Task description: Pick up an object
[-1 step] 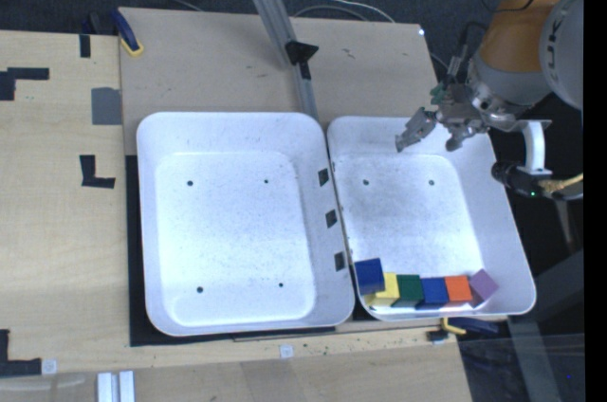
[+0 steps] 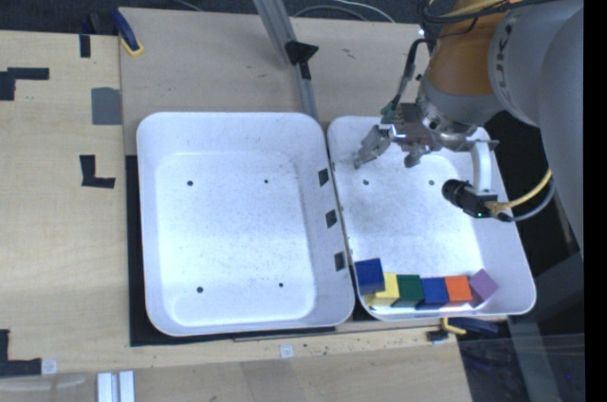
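Blocks of several colours lie in a row along the near wall of the right bin (image 2: 503, 244): a blue block (image 2: 368, 274), a yellow block (image 2: 386, 289) partly under it, then a green block (image 2: 409, 288), another blue block (image 2: 434, 292), an orange block (image 2: 457, 289) and a purple block (image 2: 483, 283) at the corner. They touch one another. The jaws (image 2: 389, 150) hang over the far part of the same bin, well apart from the blocks; the two fingers are spread, with nothing between them. The left bin (image 2: 152, 201) stands just beside on the tabletop (image 2: 57, 229).
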`<action>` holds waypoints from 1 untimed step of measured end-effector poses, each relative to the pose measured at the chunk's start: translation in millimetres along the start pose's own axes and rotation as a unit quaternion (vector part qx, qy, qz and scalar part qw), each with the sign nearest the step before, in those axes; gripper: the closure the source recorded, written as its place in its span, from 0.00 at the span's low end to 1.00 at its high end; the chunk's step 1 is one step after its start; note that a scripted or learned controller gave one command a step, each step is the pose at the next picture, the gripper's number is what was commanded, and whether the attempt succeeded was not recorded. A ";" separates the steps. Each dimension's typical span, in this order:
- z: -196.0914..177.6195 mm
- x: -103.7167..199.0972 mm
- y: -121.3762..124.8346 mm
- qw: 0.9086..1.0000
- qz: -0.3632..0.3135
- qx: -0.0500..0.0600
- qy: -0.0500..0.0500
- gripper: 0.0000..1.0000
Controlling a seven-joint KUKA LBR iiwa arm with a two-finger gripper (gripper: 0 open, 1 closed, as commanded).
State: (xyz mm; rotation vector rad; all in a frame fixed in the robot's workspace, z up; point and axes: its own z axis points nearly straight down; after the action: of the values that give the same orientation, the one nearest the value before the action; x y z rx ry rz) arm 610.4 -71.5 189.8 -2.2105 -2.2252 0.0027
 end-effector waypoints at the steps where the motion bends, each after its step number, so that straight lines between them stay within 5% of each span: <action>1: -33.8 83.8 -41.0 1.000 -0.002 -0.002 0.001 0.00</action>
State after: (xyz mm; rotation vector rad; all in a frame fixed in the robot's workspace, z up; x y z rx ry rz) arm 569.0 11.9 224.1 -2.2077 -2.2296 -0.0025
